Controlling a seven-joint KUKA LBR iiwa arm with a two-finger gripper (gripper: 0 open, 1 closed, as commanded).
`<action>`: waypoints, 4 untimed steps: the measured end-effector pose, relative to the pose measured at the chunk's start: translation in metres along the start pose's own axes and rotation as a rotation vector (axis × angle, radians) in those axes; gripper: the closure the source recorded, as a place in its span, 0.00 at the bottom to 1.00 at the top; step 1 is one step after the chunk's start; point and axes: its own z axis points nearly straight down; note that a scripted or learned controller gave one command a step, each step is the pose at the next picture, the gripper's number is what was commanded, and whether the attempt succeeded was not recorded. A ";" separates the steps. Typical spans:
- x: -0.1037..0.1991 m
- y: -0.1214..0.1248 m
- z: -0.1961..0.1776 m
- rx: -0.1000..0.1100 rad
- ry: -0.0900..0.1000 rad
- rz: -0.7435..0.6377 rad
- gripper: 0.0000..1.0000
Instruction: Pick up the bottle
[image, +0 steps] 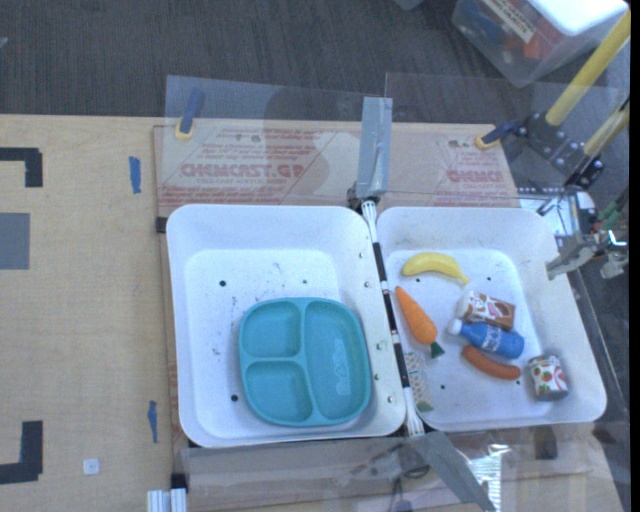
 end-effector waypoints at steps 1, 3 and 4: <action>-0.004 -0.014 0.151 -0.018 0.002 0.076 0.00; 0.059 -0.027 0.166 -0.056 -0.027 -0.102 0.00; 0.074 -0.033 0.165 -0.056 -0.043 -0.329 0.00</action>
